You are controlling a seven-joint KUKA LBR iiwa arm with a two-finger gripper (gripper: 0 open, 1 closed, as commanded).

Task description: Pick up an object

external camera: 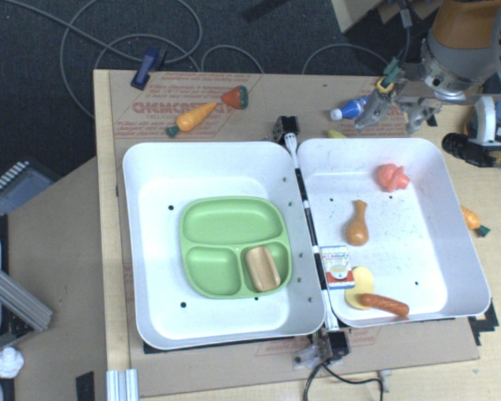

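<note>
Well apart: tool (pixel 398 111), drumstick (pixel 357 224).

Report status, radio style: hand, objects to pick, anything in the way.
Hand above right bin's far rim, holding nothing seen. Pink lump, drumstick, sausage lying untouched. Path clear.

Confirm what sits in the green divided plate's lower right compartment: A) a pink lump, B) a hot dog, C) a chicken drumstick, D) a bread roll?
D: a tan bread roll lies in the lower right compartment of the green divided plate in the left bin; the other three lie in the right bin.
</note>
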